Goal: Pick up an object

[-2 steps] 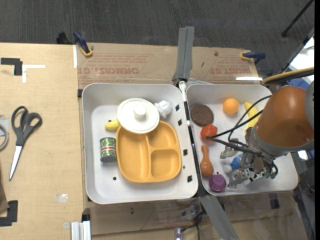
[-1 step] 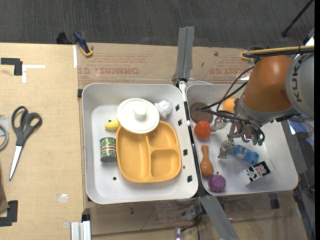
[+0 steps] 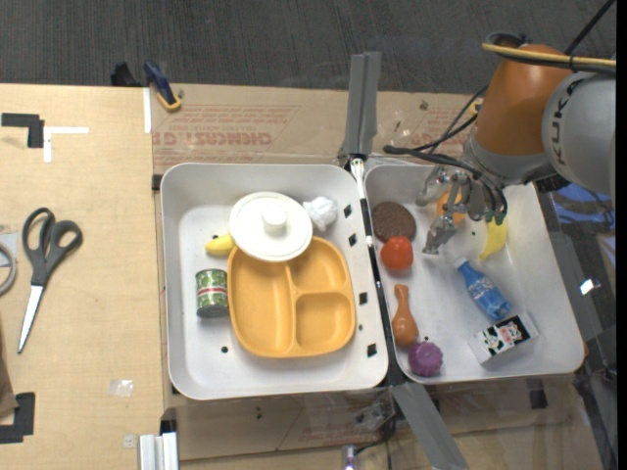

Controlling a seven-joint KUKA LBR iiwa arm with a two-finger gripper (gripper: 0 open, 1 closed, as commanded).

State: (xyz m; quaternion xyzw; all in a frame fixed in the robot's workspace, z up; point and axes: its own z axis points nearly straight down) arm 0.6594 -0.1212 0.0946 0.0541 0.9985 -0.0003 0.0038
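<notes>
Wooden table [image 3: 88, 360] with two white bins and loose tools.

The left bin [image 3: 176, 292] and the right bin [image 3: 554, 292] sit side by side on a sheet of cardboard [image 3: 255, 125]. Scissors [image 3: 41, 262] lie near the table's left edge, well apart from the bins; a blue clamp [image 3: 162, 84] sits at the cardboard's far corner.

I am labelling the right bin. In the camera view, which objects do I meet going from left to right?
Red ball → purple ball → blue bottle → small black-and-white box. The brown disc, orange drumstick-shaped toy and yellow item overlap others in position, so I omit them.
</notes>
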